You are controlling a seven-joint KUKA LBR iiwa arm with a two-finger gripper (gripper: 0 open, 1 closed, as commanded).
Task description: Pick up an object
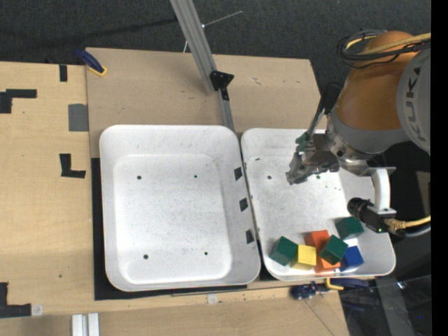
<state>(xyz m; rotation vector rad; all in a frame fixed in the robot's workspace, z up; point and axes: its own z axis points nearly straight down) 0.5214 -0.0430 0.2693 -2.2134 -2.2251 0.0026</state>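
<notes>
Bench (42,208) of pale wood at far left, marked with black tape pieces and one grey patch. Near its upper corner, small blue-and-yellow clip (92,61). Then left bin (105,187), white and shallow, speckled with a few dark dots on its floor. Above the seam between the bins, slanted metal pole (192,26) ending in black clamp (221,80).

Right bin (273,140) just beside the left one, rims touching. Gripper (299,171) over this bin's upper middle, dark and pointing down-left, with nothing seen in it; whether spread or pressed together cannot be told from this angle. Behind it, grey wrist and broad orange band (371,96) reaching in from the right.

Blocks clustered in the near right corner of the right bin, well apart from the gripper: green block (284,250) leftmost, yellow block (306,255) touching it, orange block (318,239) behind, second green block (334,248) just beside, blue block (352,256) at the rim, dark green block (348,226) a little farther back, lying alone.
</notes>
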